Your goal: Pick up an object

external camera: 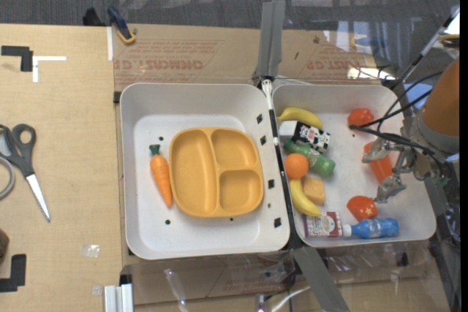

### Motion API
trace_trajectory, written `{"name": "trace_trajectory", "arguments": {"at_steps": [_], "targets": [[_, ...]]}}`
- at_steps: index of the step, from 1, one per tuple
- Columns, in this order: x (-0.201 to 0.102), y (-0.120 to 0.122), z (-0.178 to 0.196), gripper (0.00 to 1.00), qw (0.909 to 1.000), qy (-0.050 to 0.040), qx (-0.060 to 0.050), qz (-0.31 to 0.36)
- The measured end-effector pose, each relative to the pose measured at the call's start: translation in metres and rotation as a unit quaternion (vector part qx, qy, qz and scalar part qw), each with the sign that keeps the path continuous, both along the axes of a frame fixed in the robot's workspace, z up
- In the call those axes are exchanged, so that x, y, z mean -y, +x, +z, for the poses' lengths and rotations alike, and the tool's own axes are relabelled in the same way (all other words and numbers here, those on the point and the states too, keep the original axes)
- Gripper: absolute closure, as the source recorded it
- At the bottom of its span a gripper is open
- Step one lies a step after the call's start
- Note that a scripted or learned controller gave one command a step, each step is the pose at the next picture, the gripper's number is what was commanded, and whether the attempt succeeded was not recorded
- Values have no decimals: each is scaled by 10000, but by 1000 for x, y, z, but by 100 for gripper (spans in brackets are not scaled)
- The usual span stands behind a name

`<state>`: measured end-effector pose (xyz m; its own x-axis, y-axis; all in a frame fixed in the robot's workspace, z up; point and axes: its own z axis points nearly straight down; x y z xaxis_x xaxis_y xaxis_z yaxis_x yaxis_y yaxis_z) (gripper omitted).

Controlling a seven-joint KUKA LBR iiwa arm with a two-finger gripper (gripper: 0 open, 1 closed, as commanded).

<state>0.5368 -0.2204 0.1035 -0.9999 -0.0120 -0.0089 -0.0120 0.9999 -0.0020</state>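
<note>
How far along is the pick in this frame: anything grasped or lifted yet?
Done: the gripper has reached into the right bin, its open fingers low beside an orange piece. In hand: nothing sits between the fingers. Left: the closing and the lift. The bottle, bananas and orange all lie on the bin floor; the carrot and yellow tray rest in the left bin.

Bright even overhead light, soft shadows, sharp.
</note>
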Motion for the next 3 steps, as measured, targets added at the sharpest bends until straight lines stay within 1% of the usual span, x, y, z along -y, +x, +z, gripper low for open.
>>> {"name": "trace_trajectory", "arguments": {"at_steps": [1,2,3], "targets": [[0,2,10,100,10000,-9,24,16],[-1,2,10,0,10000,-8,24,15],[1,19,-11,0,9999,8,-19,-119]]}}
